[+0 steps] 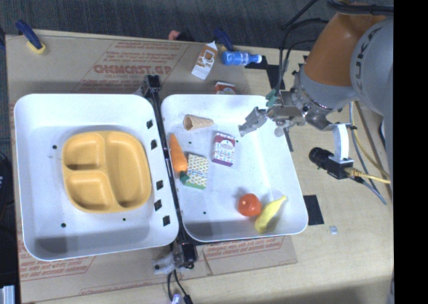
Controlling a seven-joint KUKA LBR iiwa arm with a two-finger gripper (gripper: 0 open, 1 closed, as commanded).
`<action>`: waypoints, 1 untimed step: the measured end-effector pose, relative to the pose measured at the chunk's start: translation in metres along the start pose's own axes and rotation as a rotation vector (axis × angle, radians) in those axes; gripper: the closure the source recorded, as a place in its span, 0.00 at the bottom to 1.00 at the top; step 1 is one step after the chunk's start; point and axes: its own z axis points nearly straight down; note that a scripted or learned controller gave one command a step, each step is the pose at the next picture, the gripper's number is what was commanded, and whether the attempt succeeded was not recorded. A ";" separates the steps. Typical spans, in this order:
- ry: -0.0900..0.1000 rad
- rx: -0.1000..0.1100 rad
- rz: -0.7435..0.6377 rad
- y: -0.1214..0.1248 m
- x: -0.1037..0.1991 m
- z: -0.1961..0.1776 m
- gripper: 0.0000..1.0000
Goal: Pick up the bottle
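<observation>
Lying outside the right bin (294, 192), just beyond its far rim on the bench, the bottle (241, 59) is blue, with its long axis roughly parallel to that rim and its pale cap end pointing toward the arm's side. A small carton (204, 61) sits just left of the bottle. Nearer than the bottle and to its right, over the right bin's far right corner, hangs the gripper (252, 122), reaching leftward. Nothing is seen between its tips; how wide it is parted cannot be told. The coming move apparently runs from the gripper up across that far rim.
</observation>
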 end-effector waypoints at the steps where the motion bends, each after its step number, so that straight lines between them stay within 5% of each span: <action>1: 0.001 0.002 -0.005 0.000 0.000 -0.010 1.00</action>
